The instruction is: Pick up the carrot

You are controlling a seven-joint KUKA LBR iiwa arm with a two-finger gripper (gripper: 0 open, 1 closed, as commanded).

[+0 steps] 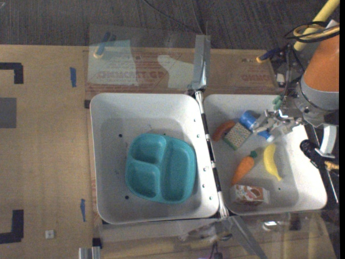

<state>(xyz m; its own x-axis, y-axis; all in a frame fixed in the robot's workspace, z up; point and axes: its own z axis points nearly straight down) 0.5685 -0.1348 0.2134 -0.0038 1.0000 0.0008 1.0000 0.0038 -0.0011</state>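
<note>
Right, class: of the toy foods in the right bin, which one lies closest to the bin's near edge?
The small carton, lying below the carrot and banana, at the near wall.

1. We see the arm (323,74) cut off by the right edge, its upper links out of frame.
2. The gripper (276,120) blurs into metal glare, so we cannot tell how its fingers stand.
3. The blue object (249,118) beside it is partly covered; it is perhaps a cup.
4. The carton (249,194) carries print too small to read.
</note>
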